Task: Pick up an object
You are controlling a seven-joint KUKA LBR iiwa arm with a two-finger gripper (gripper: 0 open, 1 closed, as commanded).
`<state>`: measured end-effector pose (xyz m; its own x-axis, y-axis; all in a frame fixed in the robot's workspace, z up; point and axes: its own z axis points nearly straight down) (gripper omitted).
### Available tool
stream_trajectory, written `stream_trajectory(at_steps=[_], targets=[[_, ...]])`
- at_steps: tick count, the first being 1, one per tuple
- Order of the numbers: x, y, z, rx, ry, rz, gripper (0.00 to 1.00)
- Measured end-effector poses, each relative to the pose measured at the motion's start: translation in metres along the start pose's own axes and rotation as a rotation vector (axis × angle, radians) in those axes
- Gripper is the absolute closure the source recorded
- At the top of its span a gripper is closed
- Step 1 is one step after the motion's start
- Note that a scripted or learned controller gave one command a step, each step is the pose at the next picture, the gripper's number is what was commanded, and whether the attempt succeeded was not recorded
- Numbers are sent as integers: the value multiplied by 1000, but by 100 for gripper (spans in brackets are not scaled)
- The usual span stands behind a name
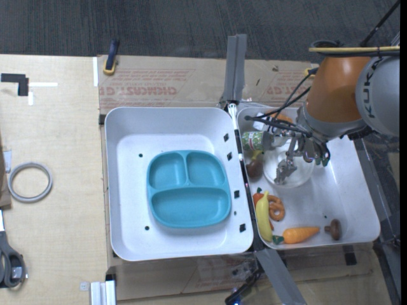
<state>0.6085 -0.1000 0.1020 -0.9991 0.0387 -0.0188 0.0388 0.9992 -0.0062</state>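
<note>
Right bin (pixel 356 202), near edge: carrot (pixel 300 234) lying flat, small brown piece (pixel 332 229) beside it toward the right corner, banana (pixel 261 216) along the left wall, pretzel (pixel 276 207) touching the banana. Left bin (pixel 121 170): blue divided plate (pixel 189 189) in the middle. Counter (pixel 51 246) left edge: grey tape ring (pixel 27 182), scissors (pixel 11 265) at the near corner. Mid right bin: end effector (pixel 287 168) pointing down over a clear bowl (pixel 289 172); can't tell if its fingers are spread or pressed together, nothing seen pinched. Far left part of that bin: dark round item (pixel 255 168), green-labelled item (pixel 253 140), partly hidden by cables. Arm (pixel 346 94) over the far right corner.
</note>
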Motion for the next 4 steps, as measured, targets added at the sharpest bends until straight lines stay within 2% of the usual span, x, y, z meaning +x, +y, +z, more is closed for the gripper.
stream_trajectory(at_steps=[1, 2, 3, 4], targets=[[50, -83, -1, -1, -1, -62, 0], [-14, -40, 1, -2, 5, 89, 0], [-28, -19, -1, 11, 21, 169, 0], [9, -12, -2, -2, -8, 276, 0]])
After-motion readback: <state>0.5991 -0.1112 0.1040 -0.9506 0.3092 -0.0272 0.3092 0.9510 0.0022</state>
